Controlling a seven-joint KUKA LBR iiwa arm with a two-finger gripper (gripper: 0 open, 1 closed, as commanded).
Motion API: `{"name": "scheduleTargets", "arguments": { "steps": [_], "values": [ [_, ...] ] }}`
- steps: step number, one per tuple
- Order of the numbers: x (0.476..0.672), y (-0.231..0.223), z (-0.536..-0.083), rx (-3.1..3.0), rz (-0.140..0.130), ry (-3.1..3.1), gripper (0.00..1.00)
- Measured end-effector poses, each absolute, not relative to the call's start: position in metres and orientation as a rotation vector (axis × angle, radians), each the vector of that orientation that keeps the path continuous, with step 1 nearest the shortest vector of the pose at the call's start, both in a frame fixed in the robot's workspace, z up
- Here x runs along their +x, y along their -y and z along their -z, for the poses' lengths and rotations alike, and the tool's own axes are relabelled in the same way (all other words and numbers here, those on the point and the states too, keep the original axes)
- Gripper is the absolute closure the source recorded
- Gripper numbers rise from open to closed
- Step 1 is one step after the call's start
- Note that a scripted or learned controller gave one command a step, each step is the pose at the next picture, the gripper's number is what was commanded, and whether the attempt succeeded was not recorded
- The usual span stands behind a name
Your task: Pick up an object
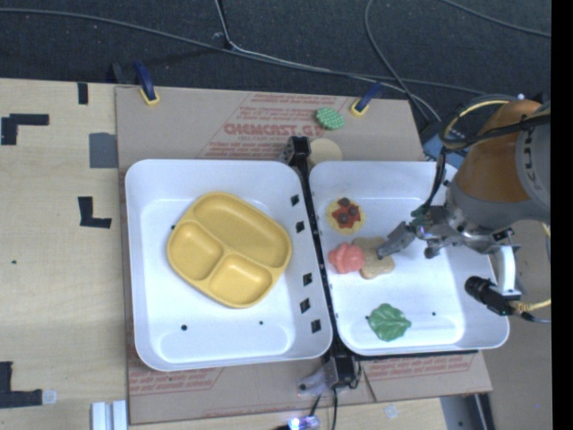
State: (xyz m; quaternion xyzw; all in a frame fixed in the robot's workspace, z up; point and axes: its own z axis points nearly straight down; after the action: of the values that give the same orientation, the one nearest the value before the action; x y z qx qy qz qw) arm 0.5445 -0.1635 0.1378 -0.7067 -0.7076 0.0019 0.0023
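The claw (391, 244) tip overlaps a tan item (378, 268), so its grip state stays unclear; the arm (501, 182) is cut off at right.

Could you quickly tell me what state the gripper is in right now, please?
Gripper: low in the right bin, at the beige piece; open or shut cannot be told.

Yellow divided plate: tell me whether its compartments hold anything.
Empty. The yellow divided plate lies flat in the left bin; all three compartments show bare yellow. The toy foods sit in the right bin.

Pink toy (346, 258) beside tan piece (377, 268), right bin.
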Motion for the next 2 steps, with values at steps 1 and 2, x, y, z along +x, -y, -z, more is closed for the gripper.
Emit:
{"name": "scheduleTargets", "arguments": {
  "steps": [1, 2],
  "values": [
    [0.545, 0.164, -0.088, -2.222, 0.0, 2.223, 0.0],
    [0.547, 0.162, -0.101, -2.221, 0.007, 2.225, 1.0]
  ]
}}
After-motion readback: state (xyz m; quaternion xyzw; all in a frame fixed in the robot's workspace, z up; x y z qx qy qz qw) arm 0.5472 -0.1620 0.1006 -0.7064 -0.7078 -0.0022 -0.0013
